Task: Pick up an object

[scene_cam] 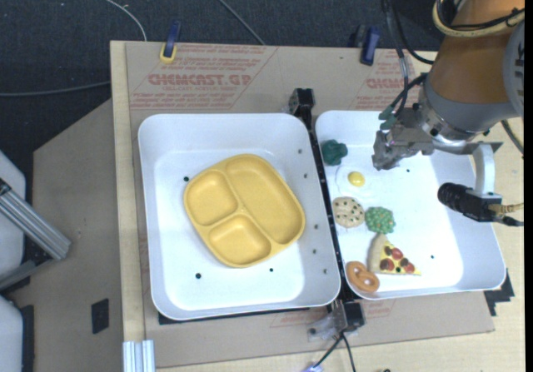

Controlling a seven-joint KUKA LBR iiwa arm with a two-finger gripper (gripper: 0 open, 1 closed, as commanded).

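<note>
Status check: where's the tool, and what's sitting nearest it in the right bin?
Tool low over the right white bin, upper left part. Small yellow round piece nearest, dark green lump beside it; neither gripped. Path unobstructed.

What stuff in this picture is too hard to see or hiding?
- Gripper: its fingers blur into a dark mass in the camera view, so open or shut is unclear.
- Right bin: the arm covers its far corner.
- Small yellow piece: too small to name.
- Dark green toy: too blurry to identify.
</note>
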